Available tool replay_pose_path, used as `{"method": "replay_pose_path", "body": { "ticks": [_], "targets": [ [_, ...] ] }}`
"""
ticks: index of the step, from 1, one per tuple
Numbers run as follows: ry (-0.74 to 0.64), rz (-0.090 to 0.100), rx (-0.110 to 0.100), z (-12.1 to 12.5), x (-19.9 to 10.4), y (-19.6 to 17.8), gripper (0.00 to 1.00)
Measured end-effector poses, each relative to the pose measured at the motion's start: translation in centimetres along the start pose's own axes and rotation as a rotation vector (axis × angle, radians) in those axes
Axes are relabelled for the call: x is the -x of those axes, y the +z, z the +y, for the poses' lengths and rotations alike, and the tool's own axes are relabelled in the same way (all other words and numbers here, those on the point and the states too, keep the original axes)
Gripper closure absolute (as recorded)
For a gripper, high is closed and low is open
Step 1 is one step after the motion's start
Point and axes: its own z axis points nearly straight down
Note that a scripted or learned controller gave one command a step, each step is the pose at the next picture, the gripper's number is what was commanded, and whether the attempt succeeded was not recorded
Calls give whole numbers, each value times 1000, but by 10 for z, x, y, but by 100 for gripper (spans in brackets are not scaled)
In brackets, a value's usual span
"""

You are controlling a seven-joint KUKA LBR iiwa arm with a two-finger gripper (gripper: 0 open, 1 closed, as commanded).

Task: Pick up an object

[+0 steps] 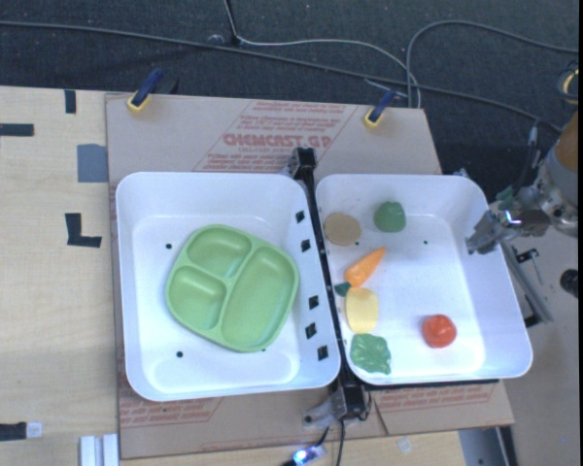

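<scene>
The right bin [486,289] holds several toy foods: a tan round piece [342,228], a green round piece [390,216], an orange carrot [365,266], a yellow piece [361,310], a green leafy piece [370,353] and a red tomato [439,330]. My gripper [486,233] hangs at the right bin's right rim, above and right of the tomato. Nothing shows between its fingers.
The left bin [136,260] holds a green divided plate [233,286]. Black clips run down the seam between the bins [314,260]. Both bins rest on a cardboard sheet [272,134] held by yellow clamps. Cables cross the dark floor behind.
</scene>
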Motion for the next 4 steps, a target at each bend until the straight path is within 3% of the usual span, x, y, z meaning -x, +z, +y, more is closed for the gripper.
{"method": "replay_pose_path", "body": {
  "ticks": [4],
  "targets": [
    [-5,3,-4,19,-213,13,100]
  ]
}}
